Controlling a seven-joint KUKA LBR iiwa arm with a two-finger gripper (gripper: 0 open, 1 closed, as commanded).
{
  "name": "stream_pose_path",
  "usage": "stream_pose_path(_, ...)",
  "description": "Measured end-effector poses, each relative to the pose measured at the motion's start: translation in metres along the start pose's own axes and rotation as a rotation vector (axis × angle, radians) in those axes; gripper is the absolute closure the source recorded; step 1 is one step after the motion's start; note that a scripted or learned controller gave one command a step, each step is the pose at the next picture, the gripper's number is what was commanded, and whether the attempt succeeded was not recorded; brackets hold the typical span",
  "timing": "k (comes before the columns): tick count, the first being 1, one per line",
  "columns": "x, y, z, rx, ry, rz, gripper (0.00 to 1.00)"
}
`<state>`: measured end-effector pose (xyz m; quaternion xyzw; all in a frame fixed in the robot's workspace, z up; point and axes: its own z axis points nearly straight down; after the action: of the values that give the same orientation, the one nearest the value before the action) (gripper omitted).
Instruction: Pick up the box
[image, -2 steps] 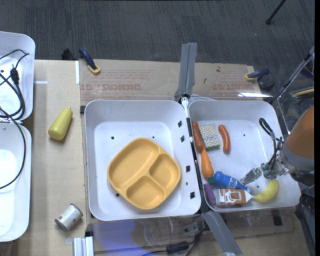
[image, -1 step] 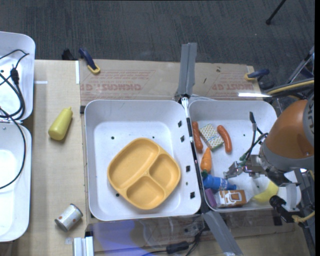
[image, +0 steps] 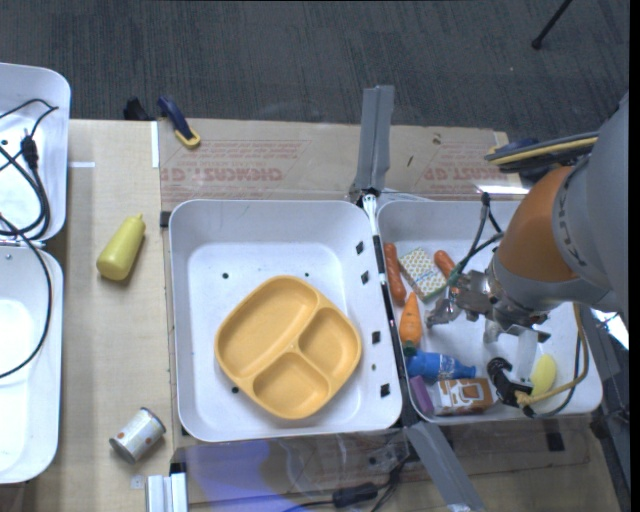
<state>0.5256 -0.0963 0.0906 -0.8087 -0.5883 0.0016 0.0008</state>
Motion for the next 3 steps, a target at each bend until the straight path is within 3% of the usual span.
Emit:
stream_pose_path(1,-0.001,-0.001,-0.008,0.003,-0.002,-0.001,1.00)
stream_pose_path(2,-0.001,-0.001,-0.008,0.004,-0.002,-0.001,0.00)
stream_pose_path(3,-0.010,-0.039,0.001,0.002,0.000,0.102,0.00)
